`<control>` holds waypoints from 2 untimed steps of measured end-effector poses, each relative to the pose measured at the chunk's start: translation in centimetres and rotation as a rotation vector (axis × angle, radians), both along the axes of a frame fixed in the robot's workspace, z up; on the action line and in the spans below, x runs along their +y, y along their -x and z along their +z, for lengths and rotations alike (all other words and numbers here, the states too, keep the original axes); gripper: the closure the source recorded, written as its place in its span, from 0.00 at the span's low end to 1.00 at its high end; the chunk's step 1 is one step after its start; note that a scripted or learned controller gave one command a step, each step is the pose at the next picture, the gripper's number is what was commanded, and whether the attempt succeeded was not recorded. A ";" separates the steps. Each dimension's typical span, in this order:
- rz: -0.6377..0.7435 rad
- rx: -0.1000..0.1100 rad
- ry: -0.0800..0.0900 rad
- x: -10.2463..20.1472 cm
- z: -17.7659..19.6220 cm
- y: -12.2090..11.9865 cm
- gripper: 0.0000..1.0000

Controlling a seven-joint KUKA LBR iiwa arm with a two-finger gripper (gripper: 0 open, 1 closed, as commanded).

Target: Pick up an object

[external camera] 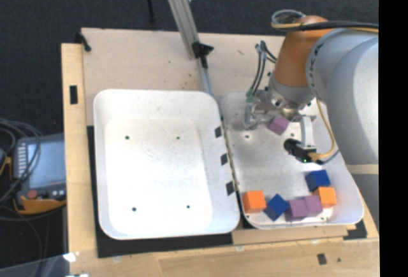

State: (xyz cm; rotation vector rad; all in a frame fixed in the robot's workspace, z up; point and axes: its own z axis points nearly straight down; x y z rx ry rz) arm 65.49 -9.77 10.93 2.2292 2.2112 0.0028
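My gripper (pixel 260 113) hangs over the far part of the right bin (pixel 261 164), under the orange band of the arm. A small purple block (pixel 278 125) sits tilted right against the gripper's lower right side; whether it is gripped or lying on the bin floor cannot be made out. Along the bin's near edge lie several more blocks: an orange one (pixel 254 200), a blue one (pixel 276 206), two purple ones (pixel 305 207), another orange one (pixel 327 195) and another blue one (pixel 317 179).
The left bin (pixel 159 161) stands beside the right one, parted by a raised rim. A slanted metal post (pixel 182 8) rises behind the bins. The arm's grey body (pixel 347 97) covers the bench's right side, with a black cable (pixel 298 148) hanging below it.
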 end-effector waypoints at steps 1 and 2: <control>0.002 -0.003 0.001 -0.3 5.2 0.3 1.00; 0.008 -0.004 0.001 -0.5 9.6 0.0 1.00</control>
